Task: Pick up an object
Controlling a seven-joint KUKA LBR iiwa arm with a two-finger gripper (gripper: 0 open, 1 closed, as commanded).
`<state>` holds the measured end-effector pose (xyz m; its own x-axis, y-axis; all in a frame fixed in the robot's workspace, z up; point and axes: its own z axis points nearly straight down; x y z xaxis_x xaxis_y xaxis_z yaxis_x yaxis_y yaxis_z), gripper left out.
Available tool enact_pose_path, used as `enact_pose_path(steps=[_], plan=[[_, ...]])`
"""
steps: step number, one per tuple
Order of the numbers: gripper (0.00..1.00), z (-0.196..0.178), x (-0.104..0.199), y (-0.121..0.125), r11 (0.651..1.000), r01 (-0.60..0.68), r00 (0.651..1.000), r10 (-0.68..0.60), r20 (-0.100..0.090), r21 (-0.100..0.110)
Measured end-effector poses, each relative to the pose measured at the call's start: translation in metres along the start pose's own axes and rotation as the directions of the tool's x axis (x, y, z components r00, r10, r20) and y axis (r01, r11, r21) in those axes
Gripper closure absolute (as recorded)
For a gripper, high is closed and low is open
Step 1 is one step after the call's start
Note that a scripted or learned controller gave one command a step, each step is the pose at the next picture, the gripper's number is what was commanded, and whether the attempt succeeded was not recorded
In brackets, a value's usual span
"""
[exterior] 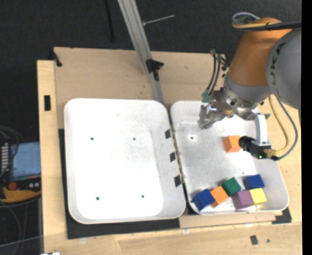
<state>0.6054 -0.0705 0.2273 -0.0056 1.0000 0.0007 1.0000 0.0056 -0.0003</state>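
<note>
Flanking the bench (pixel 119 62) on its left side, a blue device (pixel 26 160) with trailing cables is seen on the dark floor, and a slanted metal rail (pixel 137 28) is seen crossing the bench from the top down to the gap between the two bins. Two shallow white bins are counted: the left bin (pixel 119 158) is marked only by a few small dark dots, and the right bin (pixel 198 147) is the one in which all the blocks are kept. Seven blocks are counted in the right bin. One orange block (pixel 232 143) is set alone near the middle of the bin, just beside a black fitting on the arm's cabling. Six more are clustered along the near edge: a blue block (pixel 203 198), a second orange block (pixel 219 194), a green block (pixel 231 186), a purple block (pixel 243 199), a yellow block (pixel 258 196) and a second blue block (pixel 253 182), each touching or nearly touching its neighbour. The far right corner of the bin is covered by the arm's grey body and orange band. The gripper (pixel 206 118) is held above the upper left part of the right bin, well apart from the cluster and apart from the lone orange block. Its fingers appear small and blurred, so whether they are spread or closed cannot be told; nothing is seen between them.
</note>
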Motion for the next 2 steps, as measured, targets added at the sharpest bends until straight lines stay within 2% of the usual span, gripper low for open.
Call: enact_pose_path(steps=[1, 2], plan=[[1.0, -0.007, 0.045, -0.025, 1.0, 0.001, 1.0, -0.001, -0.001, 0.0], [1.0, 0.003, 0.092, -0.041, 1.0, 0.0, 1.0, 0.0, 0.0, 0.001]])
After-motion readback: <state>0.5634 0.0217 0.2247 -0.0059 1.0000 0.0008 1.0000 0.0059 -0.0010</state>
